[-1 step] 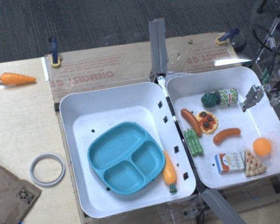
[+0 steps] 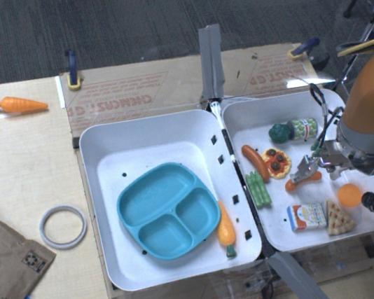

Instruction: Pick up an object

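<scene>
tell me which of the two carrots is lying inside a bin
The carrot beside the blue divided tray lies in the left bin, against its right wall. The other carrot lies out on the bench at far left.

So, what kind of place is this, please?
Probably a robot lab set up for grasping trials. An arm reaches over two white bins holding toy food, such as a carrot and a pizza slice, and the bench is covered with cardboard.

"CHEMC…" upside down in red on cardboard sheet (image 2: pixel 141 89), "BOX" on brown box (image 2: pixel 4 264)
</scene>
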`<state>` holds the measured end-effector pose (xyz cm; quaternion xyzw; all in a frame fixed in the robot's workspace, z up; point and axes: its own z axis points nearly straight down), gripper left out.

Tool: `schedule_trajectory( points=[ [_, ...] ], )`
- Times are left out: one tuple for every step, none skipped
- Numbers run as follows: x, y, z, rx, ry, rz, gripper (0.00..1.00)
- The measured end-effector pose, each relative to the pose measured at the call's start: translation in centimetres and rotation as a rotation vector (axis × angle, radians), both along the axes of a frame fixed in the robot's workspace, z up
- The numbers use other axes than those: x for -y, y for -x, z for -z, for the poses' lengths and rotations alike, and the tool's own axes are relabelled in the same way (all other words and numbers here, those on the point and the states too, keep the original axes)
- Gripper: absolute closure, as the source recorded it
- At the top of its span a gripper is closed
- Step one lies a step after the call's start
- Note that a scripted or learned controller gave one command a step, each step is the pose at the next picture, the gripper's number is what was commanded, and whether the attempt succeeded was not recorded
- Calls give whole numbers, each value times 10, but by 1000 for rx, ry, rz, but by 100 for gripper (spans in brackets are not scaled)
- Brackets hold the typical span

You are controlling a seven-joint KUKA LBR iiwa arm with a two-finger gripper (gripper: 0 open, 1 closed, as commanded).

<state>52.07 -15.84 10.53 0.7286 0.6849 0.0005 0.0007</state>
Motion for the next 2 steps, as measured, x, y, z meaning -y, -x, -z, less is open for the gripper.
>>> schedule_trajectory(
  points=[
    [-51,-19,14,-4,0,29,0],
    [-50,-19,6,-6,0,33,100]
  ],
)
